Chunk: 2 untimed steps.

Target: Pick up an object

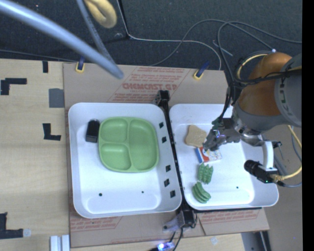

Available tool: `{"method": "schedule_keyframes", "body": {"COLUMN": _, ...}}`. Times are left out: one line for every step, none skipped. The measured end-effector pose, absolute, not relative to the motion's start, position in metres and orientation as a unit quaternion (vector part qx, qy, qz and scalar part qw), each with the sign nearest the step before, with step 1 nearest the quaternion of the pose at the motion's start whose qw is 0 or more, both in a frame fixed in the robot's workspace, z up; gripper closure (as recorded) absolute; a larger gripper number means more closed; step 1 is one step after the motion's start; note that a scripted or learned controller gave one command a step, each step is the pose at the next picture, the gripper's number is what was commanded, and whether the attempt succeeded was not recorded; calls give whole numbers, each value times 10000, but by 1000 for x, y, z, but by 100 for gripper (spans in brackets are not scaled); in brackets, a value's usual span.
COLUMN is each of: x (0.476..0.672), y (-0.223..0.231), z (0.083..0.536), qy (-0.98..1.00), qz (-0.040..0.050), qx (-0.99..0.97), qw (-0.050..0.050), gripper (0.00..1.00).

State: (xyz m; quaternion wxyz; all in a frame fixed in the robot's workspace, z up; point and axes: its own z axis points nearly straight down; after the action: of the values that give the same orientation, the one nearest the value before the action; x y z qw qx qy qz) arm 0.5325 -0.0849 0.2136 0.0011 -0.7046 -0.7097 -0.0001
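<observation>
Cardboard sheet [147, 81] under white bins [81, 162], wooden bench [29, 162], dark floor [196, 14]

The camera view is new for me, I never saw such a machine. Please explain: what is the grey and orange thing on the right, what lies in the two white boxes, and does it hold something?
The picture is taken by one fixed camera above the bench, looking down at a slant. The grey and orange thing is a robot arm reaching in from the right. At its end sits a pincer for grasping.

The left bin holds a green divided plate and a small black object beside it. The right bin holds a tan bread-like piece, a small red, white and blue packet and two green toy-like items.

The pincer is low over the packet. Whether it grips anything, I cannot tell.
</observation>
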Motion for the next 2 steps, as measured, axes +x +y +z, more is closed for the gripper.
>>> {"method": "schedule_keyframes", "body": {"x": 538, "y": -30, "z": 204, "qy": -7093, "qz": 5, "qx": -7049, "qw": 11, "gripper": 100}}
{"method": "schedule_keyframes", "body": {"x": 539, "y": 18, "z": 215, "qy": -7094, "qz": 1, "qx": -7048, "qw": 8, "gripper": 100}}
